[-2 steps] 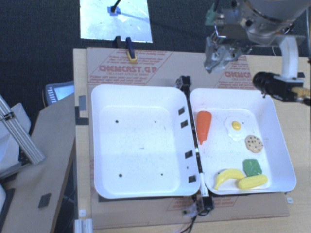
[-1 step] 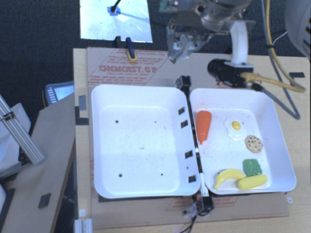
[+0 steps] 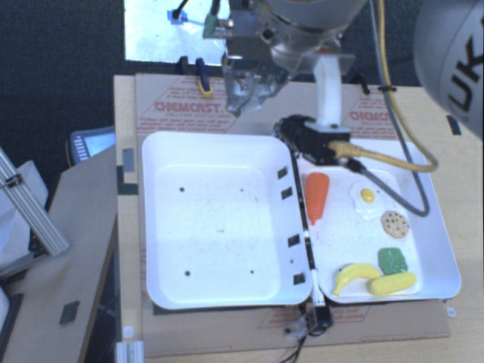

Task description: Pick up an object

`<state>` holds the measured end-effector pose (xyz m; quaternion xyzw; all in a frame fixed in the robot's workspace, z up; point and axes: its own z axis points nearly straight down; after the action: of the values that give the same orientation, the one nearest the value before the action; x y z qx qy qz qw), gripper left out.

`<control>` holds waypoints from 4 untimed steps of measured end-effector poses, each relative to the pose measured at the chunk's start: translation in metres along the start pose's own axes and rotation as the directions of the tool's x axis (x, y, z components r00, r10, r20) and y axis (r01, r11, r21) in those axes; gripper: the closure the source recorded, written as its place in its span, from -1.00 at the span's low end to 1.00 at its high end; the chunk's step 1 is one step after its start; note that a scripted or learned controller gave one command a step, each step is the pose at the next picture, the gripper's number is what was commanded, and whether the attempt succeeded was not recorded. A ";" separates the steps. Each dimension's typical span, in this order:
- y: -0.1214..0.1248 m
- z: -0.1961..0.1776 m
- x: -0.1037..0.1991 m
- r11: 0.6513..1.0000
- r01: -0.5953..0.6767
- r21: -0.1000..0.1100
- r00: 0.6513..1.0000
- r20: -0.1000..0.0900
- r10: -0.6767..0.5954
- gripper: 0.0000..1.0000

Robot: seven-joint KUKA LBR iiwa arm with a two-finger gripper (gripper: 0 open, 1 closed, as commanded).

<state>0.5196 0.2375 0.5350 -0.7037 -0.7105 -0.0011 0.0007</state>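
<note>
Nearest me, a banana [image 3: 354, 275], a yellow piece [image 3: 392, 283] and a green one [image 3: 392, 259] crowded the right bin's [image 3: 446, 267] front wall, awkward to reach. Farther in, a cookie [image 3: 394, 223], a fried egg [image 3: 366, 198] and a carrot [image 3: 316, 196] lay apart, with room around them. Beyond the left bin [image 3: 162, 203], the jaws [image 3: 243, 97] hung over the worktop [image 3: 181, 108], carrying nothing; whether spread or pressed together, I couldn't tell.

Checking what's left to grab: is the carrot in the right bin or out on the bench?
In the right bin. The carrot lies flat on that bin's white floor, near the divider, apart from the fried egg.
</note>
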 end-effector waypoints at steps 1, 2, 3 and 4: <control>0.002 -0.012 -0.003 1.000 -0.004 -0.003 1.000 0.000 0.004 1.00; 0.002 -0.023 -0.002 1.000 -0.003 -0.005 1.000 -0.002 0.003 1.00; 0.002 -0.034 -0.002 1.000 -0.001 -0.006 1.000 -0.004 0.001 1.00; 0.002 -0.045 -0.002 1.000 0.001 -0.007 1.000 -0.005 -0.001 1.00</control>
<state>0.5213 0.2356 0.5804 -0.7034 -0.7108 -0.0054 -0.0002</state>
